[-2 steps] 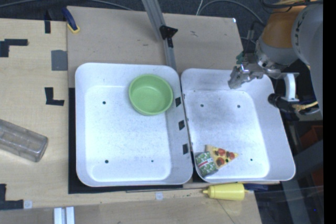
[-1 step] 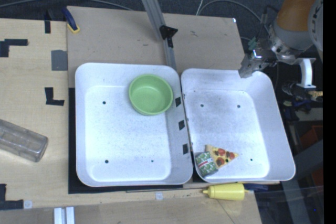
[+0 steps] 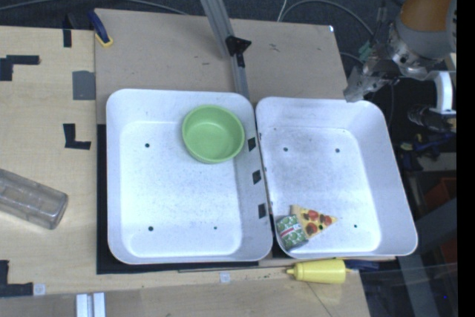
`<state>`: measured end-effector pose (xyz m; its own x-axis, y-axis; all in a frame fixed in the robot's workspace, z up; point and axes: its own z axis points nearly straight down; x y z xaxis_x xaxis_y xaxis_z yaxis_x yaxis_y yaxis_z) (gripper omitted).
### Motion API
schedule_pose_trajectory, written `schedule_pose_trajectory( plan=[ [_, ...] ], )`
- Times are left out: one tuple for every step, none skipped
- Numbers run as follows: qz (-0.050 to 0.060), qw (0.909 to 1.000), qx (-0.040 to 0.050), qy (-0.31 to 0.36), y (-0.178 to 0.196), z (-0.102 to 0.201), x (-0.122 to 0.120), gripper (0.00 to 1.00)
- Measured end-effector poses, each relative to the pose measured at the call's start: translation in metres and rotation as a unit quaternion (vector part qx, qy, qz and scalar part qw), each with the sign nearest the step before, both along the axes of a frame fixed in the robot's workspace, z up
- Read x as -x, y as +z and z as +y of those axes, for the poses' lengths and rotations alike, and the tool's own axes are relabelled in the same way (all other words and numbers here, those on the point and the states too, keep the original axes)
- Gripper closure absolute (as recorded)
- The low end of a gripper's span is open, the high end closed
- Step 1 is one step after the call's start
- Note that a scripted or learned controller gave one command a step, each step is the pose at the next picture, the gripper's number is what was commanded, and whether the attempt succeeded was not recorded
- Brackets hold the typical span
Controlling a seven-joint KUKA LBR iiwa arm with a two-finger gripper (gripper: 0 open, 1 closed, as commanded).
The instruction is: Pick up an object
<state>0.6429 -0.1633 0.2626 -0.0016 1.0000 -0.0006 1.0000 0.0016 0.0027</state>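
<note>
Green bowl (image 3: 213, 134) well left of hand (image 3: 356, 87).

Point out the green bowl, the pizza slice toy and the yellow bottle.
green bowl (image 3: 213, 134), camera view, on the bowl's inner bottom.
pizza slice toy (image 3: 315, 219), camera view, on its topped middle.
yellow bottle (image 3: 323, 272), camera view, on the bottle's body.

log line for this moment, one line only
end effector: over right bin far-right corner | green bowl: left bin | pizza slice toy, green packet: right bin near edge | grasp: none seen
</note>
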Motion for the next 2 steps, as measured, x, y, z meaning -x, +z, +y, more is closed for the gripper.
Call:
schedule_pose_trajectory(
  plan=[
    [0.002,1.0000,-0.0010,0.002,0.004,0.054,0.002,1.00],
    [0.002,1.0000,-0.0010,0.003,0.004,0.110,0.002,1.00]
  ],
)
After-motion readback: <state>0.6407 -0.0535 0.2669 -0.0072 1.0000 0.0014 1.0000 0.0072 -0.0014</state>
